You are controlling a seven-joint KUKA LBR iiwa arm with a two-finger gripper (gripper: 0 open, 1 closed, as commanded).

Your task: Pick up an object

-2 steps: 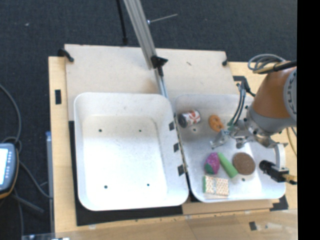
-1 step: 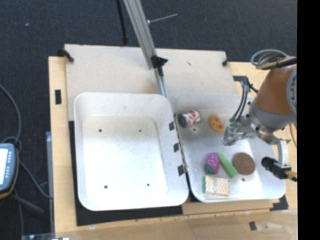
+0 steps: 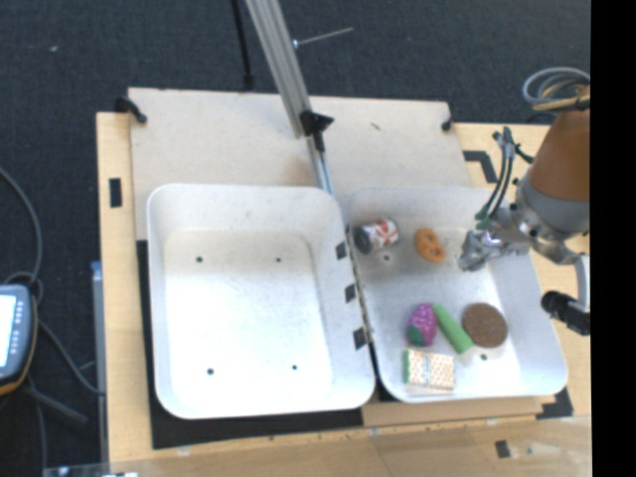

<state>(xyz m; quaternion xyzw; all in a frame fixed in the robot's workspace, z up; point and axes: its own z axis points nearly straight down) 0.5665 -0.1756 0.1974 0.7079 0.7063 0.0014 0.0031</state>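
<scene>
The right bin [image 3: 527, 296] holds several small objects: a red and white can [image 3: 378, 235] lying on its side, an orange lump [image 3: 429, 245], a purple piece [image 3: 423, 323], a green stick [image 3: 453, 329], a brown disc [image 3: 485, 324] and a patterned flat packet [image 3: 430, 369]. My gripper [image 3: 475, 253] hangs over the right bin, just right of the orange lump and above the brown disc. Nothing shows between its tips. The arm's orange band [image 3: 564, 157] rises behind it at the right edge.
The left bin [image 3: 248, 301] sits beside the right one, their rims meeting near the centre. A slanted metal pole [image 3: 283, 58] runs from the top to the bins' back edge. Cables and a tablet [image 3: 12, 331] lie on the floor at left.
</scene>
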